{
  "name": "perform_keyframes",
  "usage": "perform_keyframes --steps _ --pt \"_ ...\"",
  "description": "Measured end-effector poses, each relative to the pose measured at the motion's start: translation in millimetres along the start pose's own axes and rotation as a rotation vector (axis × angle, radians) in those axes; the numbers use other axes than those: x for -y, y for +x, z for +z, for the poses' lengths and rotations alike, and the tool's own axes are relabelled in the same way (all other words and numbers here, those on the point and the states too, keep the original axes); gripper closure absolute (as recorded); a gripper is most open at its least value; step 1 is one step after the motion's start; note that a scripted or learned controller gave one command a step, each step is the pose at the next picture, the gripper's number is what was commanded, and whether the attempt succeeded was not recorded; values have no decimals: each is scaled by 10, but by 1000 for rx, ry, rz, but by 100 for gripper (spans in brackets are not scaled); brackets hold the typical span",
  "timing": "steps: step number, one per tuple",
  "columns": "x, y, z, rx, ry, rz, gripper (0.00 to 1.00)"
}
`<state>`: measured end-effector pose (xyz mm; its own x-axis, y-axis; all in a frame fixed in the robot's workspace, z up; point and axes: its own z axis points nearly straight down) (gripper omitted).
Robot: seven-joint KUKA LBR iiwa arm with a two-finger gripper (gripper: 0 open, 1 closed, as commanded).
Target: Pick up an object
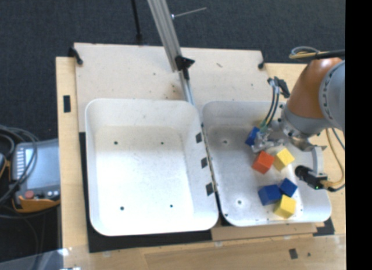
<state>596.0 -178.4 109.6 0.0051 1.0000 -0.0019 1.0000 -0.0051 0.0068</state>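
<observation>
Blocks lie scattered in the right bin [232, 123], six in all, in that bin's right half. Three are blue: one blue block [253, 136] sits highest in the view, close against the tip of the arm, and the other two, a lower blue block [269, 194] and a smaller-looking blue block [288, 187], lie just beside each other nearer the bin's front edge. Two are yellow: one yellow block [285, 158] is in the middle of the group, and a second yellow block [285, 206] is at the front, touching or nearly touching the blue pair. One orange block [263, 162] lies just left of the middle yellow one.

The arm [305, 121] comes in from the right and bends down over the far right part of the right bin. Its orange band [311, 83] is uppermost, the grey wrist is below it, and thin cables run down its left side. The tool end points down and to the left, stopping between the highest blue block and the orange and yellow pair. The jaws are there, low over the bin floor, but they are too small and cluttered to tell whether they are open or closed, or whether anything is between them.

There are two bins. The left bin [93, 147] stands side by side with the right one on the pale desk [128, 65]. A slanted metal pole [165, 22] rises from the desk's rear. One grey handheld unit [32, 167] with cables lies on the dark floor to the left
</observation>
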Motion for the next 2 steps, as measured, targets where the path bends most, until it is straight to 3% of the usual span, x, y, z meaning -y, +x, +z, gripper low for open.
perform_keyframes --steps 2 --pt "-97 -96 -1056 0 0 -8 100"
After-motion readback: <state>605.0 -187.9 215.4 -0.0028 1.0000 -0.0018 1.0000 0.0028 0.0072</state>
